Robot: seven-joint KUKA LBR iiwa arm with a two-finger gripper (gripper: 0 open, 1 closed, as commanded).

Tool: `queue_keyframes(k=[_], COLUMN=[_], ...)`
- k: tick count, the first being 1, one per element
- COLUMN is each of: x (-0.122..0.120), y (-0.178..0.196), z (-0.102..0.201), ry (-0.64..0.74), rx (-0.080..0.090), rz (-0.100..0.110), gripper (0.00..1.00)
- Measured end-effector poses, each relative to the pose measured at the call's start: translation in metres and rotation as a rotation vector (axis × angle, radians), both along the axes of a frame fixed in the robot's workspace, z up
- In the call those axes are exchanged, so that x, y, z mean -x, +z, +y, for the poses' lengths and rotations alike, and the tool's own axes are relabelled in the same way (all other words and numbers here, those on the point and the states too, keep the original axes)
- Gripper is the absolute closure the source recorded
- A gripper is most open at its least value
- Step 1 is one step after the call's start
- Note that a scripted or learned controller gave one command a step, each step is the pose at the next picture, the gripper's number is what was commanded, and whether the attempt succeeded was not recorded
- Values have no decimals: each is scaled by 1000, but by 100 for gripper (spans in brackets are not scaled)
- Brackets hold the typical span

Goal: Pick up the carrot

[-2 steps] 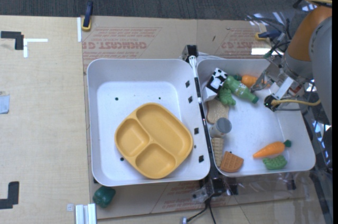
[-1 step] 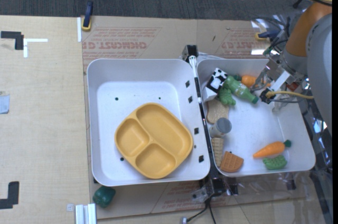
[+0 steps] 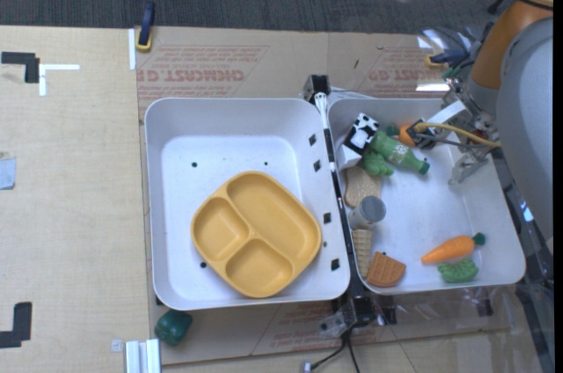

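**Carrot low right in the right bin, pincer up above it**

Left to right. A cardboard sheet (image 3: 229,68) lies flat and matte under the bins. The left bin (image 3: 220,142) is smooth white plastic, shallow, with rounded corners. In it sits a yellow tray (image 3: 255,232), glossy, with three wells, turned at an angle. A dark green lump (image 3: 173,325) lies outside, on the bench below that bin's lower left corner.

The right bin (image 3: 422,204) is the same white plastic. Along its left wall is a crowd of things: a black-and-white toy (image 3: 361,134) at the top, a green bottle-shaped toy (image 3: 393,154) just beside it, a small grey cup (image 3: 372,209), then a ridged waffle cone (image 3: 362,246) and a brown cookie (image 3: 385,269) at the bottom.

The carrot (image 3: 449,249) is in the lower right of that bin. It is orange, smooth and tapered, lying nearly level with its tip to the left and a green stub at its right end. A green leafy piece (image 3: 458,271) sits just below it, close or touching, I can't say which.

My pincer (image 3: 464,164) hangs in the upper right of the bin, well apart from the carrot and holding nothing that I can see. I cannot tell whether it is wide or narrow.

As I judge it, the step is the approach. I should move down the frame, centre over the thick middle and close across the short width, since the taper will likely slip if I grab near the tip. I should also stay clear of the leafy piece and the bin's right wall.
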State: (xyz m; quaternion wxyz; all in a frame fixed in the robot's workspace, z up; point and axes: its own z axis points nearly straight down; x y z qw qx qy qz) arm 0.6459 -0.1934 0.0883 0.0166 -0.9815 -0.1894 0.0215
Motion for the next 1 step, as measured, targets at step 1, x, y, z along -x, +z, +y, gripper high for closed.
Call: queue_keyframes(k=[1], x=[73], y=[1], z=[-1], ry=[50], rx=[20], rz=[-41], gripper=[0])
